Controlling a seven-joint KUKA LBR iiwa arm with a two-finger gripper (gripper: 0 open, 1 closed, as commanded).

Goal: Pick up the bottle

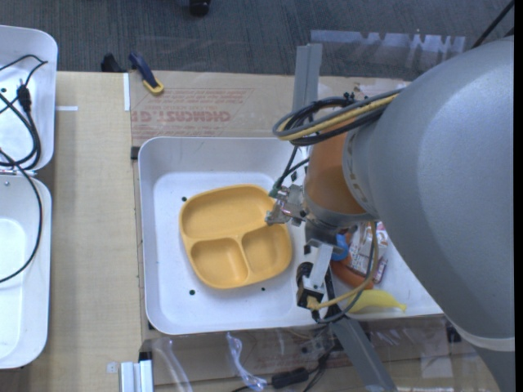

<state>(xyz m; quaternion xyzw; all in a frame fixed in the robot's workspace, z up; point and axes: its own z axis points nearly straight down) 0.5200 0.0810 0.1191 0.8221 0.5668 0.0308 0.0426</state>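
One grey arm (441, 178) covers the three o'clock side of one white bin (155, 219); its gripper (294, 215) sits low there, open or clenched I cannot tell. One yellow plate (233, 235) lies mid-bin. At four o'clock, half hidden, lies probably the one bottle (364, 247): likely light, stiff, slick, so grip across its body. One yellow fruit-like piece (380, 303) lies at five.

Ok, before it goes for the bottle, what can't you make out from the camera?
In the camera view:
red-and-white labelled thing: mostly under the arm; whether it is the bottle is unclear.
right bin: its right half is covered by the arm.
orange thing and yellow thing near the bin's front right: partly covered, kind unclear.
left bin: cut off by the left edge.
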